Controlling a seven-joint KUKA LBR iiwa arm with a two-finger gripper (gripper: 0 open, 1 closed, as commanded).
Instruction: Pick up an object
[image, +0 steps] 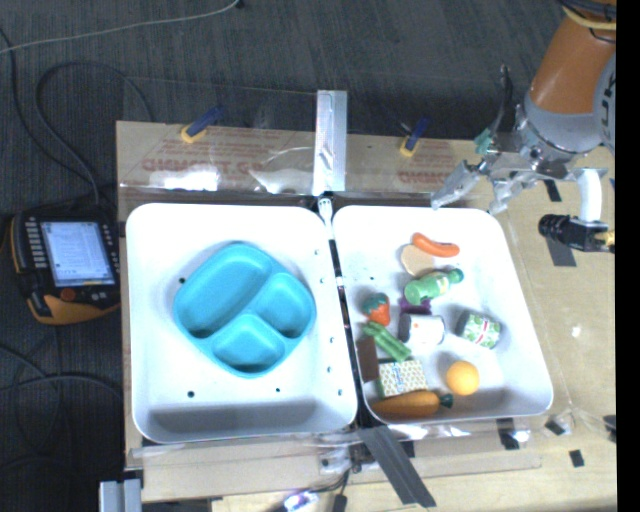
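gripper (470, 180) spread wide above right bin (520, 300) far rim, holding nothing; arm (570, 70) cut off at top.

Small toy foods (425, 325) clustered loose in right bin (520, 300): orange, carrot, can, hot dog.

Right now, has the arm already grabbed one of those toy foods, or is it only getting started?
Only getting started, it seems. Nothing looks picked yet: the gripper sits above the far edge of the right bin, with nothing visibly between its fingers. The toy foods, such as the orange ball and the green can, lie in that bin. Left to do: descend, close on one item and lift.
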